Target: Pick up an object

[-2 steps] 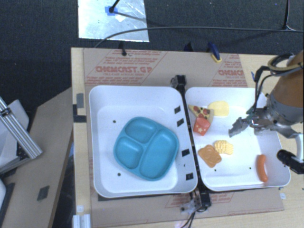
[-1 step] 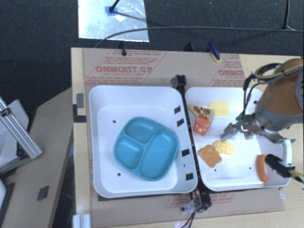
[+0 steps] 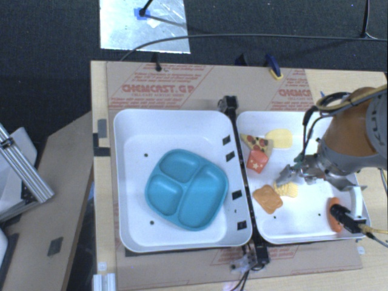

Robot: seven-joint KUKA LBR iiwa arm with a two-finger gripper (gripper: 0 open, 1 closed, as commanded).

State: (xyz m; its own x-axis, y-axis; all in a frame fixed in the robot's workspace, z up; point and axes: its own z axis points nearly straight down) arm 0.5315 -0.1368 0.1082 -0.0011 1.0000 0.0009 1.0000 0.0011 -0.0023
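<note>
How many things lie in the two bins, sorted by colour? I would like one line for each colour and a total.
Blue: 1, the divided plate in the left bin.
Yellow: 3, the pale disc, the pizza slice, the piece by the gripper.
Red: 1, the block.
Orange: 2, the flat piece, the carrot-like piece.
Total: 7.

Two bins sit side by side on the table [image 3: 182, 80]. The left bin [image 3: 130, 162] holds a divided plate [image 3: 186, 188] — the right bin [image 3: 303, 226] holds scattered toy food [image 3: 267, 197].
</note>
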